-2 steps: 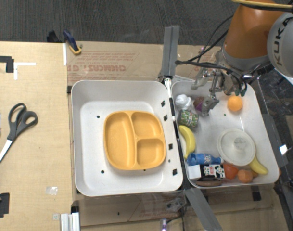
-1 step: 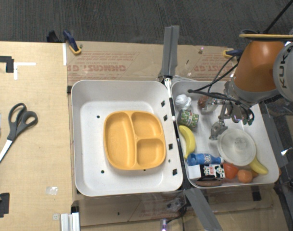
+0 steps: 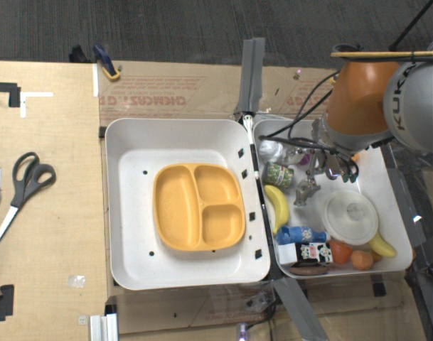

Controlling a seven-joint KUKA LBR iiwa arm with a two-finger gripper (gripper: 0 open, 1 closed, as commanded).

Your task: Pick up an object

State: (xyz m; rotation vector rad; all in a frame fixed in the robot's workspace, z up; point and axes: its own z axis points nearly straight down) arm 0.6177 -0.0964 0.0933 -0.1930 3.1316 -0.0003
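Note:
My gripper (image 3: 324,180) hangs over the middle of the right bin (image 3: 395,212), below the orange wrist band, and stands open with nothing between its fingers. Under and around it lie a green can (image 3: 279,174), a yellow banana (image 3: 277,206) along the bin's left wall, and a round white lid (image 3: 351,217). At the bin's near edge sit a blue box (image 3: 296,234), a small printed carton (image 3: 310,253), two orange-red fruits (image 3: 351,256) and a second banana (image 3: 382,246). A silvery object (image 3: 270,149) lies at the far left corner.
The left bin (image 3: 124,212) holds a yellow divided plate (image 3: 199,206). Scissors (image 3: 23,183) lie on the bench at far left. A grey divider bar (image 3: 250,77) runs between the bins at the back. Cables trail from the arm above the right bin.

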